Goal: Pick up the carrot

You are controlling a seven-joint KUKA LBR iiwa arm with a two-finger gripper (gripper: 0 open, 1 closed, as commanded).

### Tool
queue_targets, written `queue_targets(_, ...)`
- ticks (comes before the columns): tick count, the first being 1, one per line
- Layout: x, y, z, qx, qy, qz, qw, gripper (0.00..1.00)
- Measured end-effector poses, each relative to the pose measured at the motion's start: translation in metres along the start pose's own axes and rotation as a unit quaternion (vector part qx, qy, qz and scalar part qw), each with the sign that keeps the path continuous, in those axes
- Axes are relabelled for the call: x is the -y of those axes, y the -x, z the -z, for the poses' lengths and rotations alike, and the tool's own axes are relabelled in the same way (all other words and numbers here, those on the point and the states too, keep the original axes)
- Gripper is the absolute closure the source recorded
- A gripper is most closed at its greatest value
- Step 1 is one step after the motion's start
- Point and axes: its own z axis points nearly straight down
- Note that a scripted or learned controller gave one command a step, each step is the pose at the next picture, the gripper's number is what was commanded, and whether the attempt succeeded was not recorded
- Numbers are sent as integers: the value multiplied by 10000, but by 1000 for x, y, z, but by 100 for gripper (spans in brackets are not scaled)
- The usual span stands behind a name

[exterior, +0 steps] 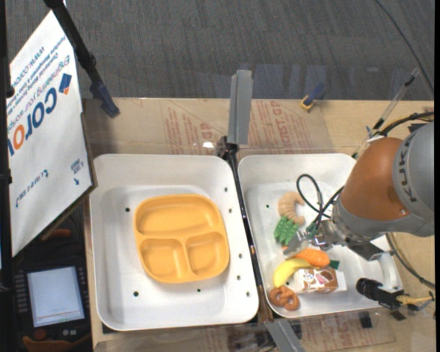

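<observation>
— What did you have in the right bin [258, 196] when you checked?

— A small pile of toy food on smooth white plastic. The carrot [313, 257] was there, a short glossy orange cone lying on its side near the middle of the bin, just above a curved yellow banana [286, 271] and touching it, as far as I could tell. A bumpy green broccoli piece [285, 230] sat just above and to the left of the carrot, with a pale, ridged shrimp-like piece [290, 207] above that. Below the carrot lay a flat printed snack packet [320, 279] and a brown knotted pretzel [284, 297].

— And the tool?

— I saw the tool [314, 239] low in the bin, right over the carrot's upper edge, on the end of the grey arm [428, 182] with its rounded orange band [379, 183]. It was metallic and partly hidden by black cable, so I could not tell whether it was open or closed, nor whether it had the carrot.

— The left bin [110, 270]?

— It held an orange plate [182, 237], a matte rounded square with three moulded compartments, lying flat near the middle. A white printed board [40, 123] leaned beside that bin, and the tabletop [279, 119] behind was pale wood.
</observation>
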Motion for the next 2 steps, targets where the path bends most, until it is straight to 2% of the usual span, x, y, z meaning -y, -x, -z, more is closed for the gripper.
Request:
queue_targets(1,1,2,8,-10,-12,-49,10000,100)
queue_targets(2,-15,-84,100,6,1,997,9950,100)
